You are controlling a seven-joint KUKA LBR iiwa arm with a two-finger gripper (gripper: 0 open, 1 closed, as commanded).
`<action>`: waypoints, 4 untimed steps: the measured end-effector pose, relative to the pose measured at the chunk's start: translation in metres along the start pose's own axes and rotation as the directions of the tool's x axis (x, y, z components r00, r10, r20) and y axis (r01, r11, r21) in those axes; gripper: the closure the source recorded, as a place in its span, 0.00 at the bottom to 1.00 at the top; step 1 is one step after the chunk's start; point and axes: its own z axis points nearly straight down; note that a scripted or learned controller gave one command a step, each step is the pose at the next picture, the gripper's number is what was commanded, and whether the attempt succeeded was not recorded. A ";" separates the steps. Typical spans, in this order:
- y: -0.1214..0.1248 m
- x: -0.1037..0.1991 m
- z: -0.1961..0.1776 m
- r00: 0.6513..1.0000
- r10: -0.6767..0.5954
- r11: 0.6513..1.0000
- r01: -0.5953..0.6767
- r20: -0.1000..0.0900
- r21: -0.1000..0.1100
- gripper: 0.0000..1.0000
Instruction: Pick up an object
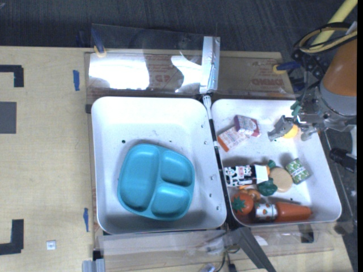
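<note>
Nearest me, an orange carrot [286,211] is lying below my end effector [290,126], whose fingers are pinching something yellow [291,132].

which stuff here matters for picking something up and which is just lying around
For the job:
- gripper
- right bin
- small carton
- carrot
- tomato
- cow-print box

Lying about:
- blue divided plate
- left bin

Two white bins [102,169], one blue divided plate [156,180].
</note>
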 end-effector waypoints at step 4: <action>-0.040 -0.022 -0.002 0.985 -0.173 0.985 0.173 0.005 -0.011 1.00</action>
